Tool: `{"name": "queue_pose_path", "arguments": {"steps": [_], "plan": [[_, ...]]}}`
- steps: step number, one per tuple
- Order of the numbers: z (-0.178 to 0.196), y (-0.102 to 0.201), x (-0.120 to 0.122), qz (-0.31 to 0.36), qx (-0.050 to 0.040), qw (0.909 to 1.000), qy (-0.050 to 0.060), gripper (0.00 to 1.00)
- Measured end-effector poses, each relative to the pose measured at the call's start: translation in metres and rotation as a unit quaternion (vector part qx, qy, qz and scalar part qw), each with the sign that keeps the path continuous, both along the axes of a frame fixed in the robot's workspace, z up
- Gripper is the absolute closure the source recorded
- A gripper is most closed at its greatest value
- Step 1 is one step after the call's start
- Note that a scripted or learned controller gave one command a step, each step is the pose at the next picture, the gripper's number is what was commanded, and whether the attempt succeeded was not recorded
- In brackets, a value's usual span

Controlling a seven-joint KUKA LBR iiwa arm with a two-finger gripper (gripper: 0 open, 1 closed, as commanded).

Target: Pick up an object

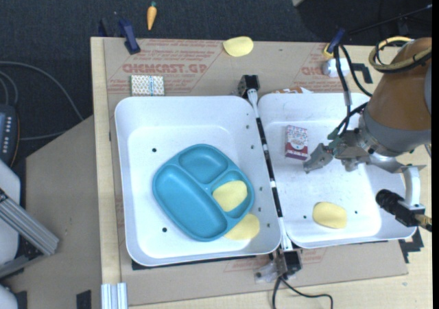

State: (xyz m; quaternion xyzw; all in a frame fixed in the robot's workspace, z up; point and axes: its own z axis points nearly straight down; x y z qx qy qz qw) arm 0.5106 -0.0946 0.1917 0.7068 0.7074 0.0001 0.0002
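Note:
My gripper [335, 161] hangs over the middle of the right bin [357, 112], its two dark fingers spread open with nothing between them. A small red-and-white box [296, 142] lies just left of the left finger [317, 158], apart from it. A yellow rounded piece [330, 215] rests near the bin's front wall, below the gripper. In the left bin [137, 129] sits a blue divided plate [188, 198] with a yellow piece [230, 194] in one compartment. Another yellow piece [243, 227] lies against the plate's front right edge.
The grey and orange arm [401, 101] covers the right bin's right side. On the bench behind the bins lie a yellow lump [238, 46] and a patterned packet [147, 84]. Blue clamps [127, 35] stand at the bench's back edge.

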Motion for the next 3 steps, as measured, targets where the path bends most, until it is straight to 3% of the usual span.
{"name": "queue_pose_path", "arguments": {"steps": [1,2,3], "plan": [[-0.107,-0.001,0.029,0.000,0.0001,1.0000,0.000,0.00],[-0.107,-0.057,-0.029,-0.002,-0.0002,1.0000,0.001,0.00],[-0.006,0.028,0.021,0.001,0.0006,1.0000,-0.001,0.00]]}}
